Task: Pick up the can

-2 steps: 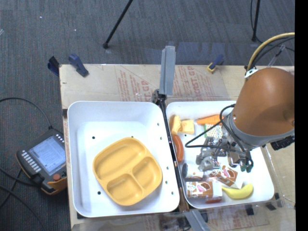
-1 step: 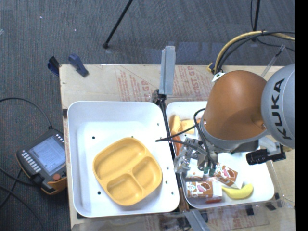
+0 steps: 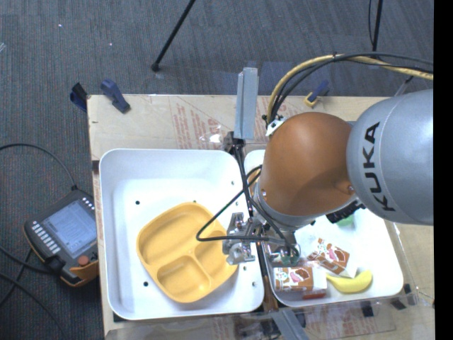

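Apparently, the gripper (image 3: pixel 249 248) hovers over the rims between both bins, finger state unclear.

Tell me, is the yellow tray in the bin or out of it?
In. The yellow divided tray lies flat on the floor of the left white bin, inside its rim.

A pale wooden bench (image 3: pixel 163 119) fills the middle of the frame, its bare top showing along the upper edge. Two shallow white bins sit on it side by side: the left bin (image 3: pixel 117 190) at centre-left, the right bin (image 3: pixel 386 257) toward the lower right. A blue clamp (image 3: pixel 115 95) grips the bench's upper-left corner.
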Controlling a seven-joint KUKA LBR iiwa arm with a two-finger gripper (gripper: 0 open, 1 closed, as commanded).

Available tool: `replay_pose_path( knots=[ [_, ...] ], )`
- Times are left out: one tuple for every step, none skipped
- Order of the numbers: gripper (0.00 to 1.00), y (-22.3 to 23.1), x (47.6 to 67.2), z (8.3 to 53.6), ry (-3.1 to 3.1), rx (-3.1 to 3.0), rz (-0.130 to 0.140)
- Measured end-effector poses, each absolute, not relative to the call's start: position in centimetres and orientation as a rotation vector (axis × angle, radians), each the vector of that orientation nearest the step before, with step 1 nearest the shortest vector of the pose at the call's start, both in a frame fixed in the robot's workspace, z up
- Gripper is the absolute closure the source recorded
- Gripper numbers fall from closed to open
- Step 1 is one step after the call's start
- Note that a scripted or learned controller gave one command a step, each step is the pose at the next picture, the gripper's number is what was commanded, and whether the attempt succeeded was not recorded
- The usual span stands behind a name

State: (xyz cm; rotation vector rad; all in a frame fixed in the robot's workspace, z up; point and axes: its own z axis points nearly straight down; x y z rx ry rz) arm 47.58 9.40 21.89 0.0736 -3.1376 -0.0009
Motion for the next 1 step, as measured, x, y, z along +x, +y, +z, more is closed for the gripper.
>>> replay_pose_path(
  knots=[
    [1.0, 14.92, 47.81, 23.46, -3.133, -0.213, 0.0]
  ],
)
